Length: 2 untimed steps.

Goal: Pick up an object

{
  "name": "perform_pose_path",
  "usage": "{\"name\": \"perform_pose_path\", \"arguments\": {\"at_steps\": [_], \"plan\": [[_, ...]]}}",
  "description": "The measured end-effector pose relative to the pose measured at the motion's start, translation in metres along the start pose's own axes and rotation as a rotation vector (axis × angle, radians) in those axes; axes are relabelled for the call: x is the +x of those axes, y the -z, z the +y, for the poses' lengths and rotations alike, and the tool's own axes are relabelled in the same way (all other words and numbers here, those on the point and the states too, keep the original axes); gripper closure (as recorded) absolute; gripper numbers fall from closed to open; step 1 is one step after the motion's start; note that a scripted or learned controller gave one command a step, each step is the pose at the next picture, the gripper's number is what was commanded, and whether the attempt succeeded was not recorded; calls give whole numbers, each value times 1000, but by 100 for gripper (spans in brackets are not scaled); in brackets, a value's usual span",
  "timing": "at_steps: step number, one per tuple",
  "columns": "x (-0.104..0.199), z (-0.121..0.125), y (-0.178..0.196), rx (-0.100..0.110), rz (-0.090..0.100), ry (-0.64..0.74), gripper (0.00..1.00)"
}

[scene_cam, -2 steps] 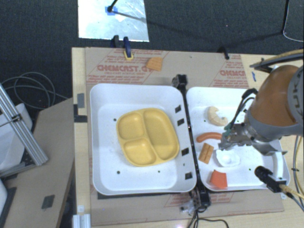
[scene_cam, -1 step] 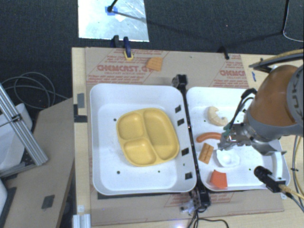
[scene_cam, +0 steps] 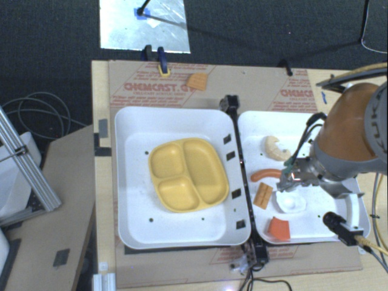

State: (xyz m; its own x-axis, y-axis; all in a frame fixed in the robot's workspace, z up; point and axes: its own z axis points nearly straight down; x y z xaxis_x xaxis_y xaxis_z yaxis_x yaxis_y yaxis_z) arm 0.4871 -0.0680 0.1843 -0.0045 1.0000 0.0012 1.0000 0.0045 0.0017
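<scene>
The right bin (scene_cam: 306, 121) holds several small items: a pale croissant-like piece (scene_cam: 276, 148), a red-orange sausage (scene_cam: 265, 175), a tan waffle-like block (scene_cam: 263, 195), a white round piece (scene_cam: 290, 203) and an orange-red wedge (scene_cam: 279, 228). My gripper (scene_cam: 290, 182) hangs low over the middle of this bin, just right of the sausage and above the white round piece. The arm's grey and orange wrist (scene_cam: 348, 139) covers the bin's right side.
The left bin (scene_cam: 136, 132) bears a yellow three-compartment tray (scene_cam: 187, 174). A black divider bar (scene_cam: 237, 162) with clips runs between the bins. A tan block (scene_cam: 197, 81) lies on the cardboard behind the bins. Cables trail at the far right.
</scene>
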Motion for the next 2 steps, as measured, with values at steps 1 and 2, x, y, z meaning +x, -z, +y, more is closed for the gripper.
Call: {"name": "perform_pose_path", "arguments": {"at_steps": [1,2], "plan": [[2,0,0,0,0,1,100],[-3,0,0,0,0,-2,100]]}}
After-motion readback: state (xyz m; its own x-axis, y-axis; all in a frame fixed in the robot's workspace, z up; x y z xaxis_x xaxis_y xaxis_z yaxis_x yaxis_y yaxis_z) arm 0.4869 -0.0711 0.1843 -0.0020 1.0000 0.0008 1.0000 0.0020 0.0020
